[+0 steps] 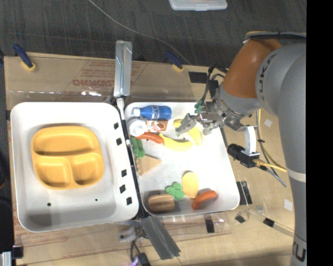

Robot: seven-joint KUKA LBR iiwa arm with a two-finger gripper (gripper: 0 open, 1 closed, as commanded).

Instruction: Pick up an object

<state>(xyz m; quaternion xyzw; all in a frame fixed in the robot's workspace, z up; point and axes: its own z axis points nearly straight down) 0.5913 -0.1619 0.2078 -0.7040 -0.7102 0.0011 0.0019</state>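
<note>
The hand (191,124) hangs with fingers parted, holding nothing, right over the banana (179,143) (its yellow curve just below the fingertips).

The arm (270,78) is cut off by the right and lower edges, so its base is not seen. The white tray (197,4) at the top is cropped by the upper edge. Part of the banana (179,143) is covered by the claw (188,124), and the state of the claw's tips is too blurred to be told. The label on the blue bottle (154,111) cannot be read. The green piece (138,148) beside the bin divider is too small to be identified.
</note>
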